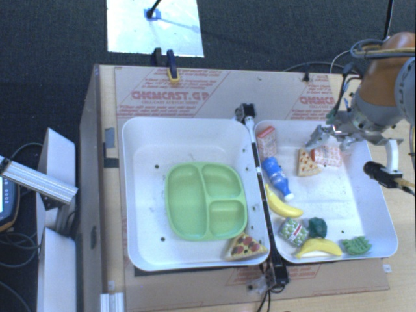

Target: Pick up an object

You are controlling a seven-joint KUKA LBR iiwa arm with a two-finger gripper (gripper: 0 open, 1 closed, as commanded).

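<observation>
Pizza slice (245,246) beside green plate (207,201)

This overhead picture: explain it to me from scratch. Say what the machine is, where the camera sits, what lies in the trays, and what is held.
One camera, fixed above the bench, looks down at a slant. The machine is a grey robot arm with an orange band, reaching in from the right. At its end is a two-finger gripper, low over the right bin, next to a red-and-white packet. Whether it grips the packet cannot be told.

The left bin holds a green divided plate and a toy pizza slice. The right bin also holds another pizza slice, a small carton, a blue bottle, two bananas, and green toy vegetables.
</observation>
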